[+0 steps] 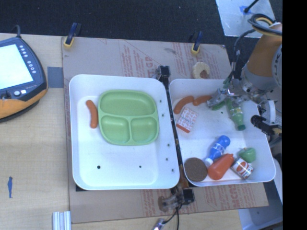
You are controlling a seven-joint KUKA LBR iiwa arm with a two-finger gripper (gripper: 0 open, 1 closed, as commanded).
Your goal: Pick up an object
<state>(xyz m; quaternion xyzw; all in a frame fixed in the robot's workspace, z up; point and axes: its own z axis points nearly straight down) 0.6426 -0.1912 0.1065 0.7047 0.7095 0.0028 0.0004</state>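
Task progress: no object is seen lifted; the pick is judged to be at the reaching stage, with grasp and lift left to do.
Arm: the grey arm with orange band [266,51] is reached in from the right, over the far right corner of the right-hand shallow white plastic bin [204,128].
Gripper: the two-finger metal gripper [225,98] is seen low over the bin's far end, beside a green translucent bottle [236,116]; whether anything is clamped cannot be told, as the tool is blurred and cluttered.
Likely target: the green bottle, lying on its side just beside the gripper, is judged the nearest candidate; an orange sausage-shaped toy [191,101] lies just to its left.
Other contents, right bin: a flat white-and-red printed packet [187,119] sits near the dividing edge; a blue-and-white glossy bottle [218,147], an orange carrot-shaped plastic toy [220,167], a brown round disc [195,169], a small red-and-white can [242,168] and a green rounded toy [248,154] are clustered at the near end, several touching.
Left bin: the left-hand shallow white bin [86,166] holds a pale green sectioned plastic plate [128,117], smooth and matte, and a second orange sausage toy [92,113] beside it.
Surfaces: both bins are rested on brown printed cardboard [124,56].
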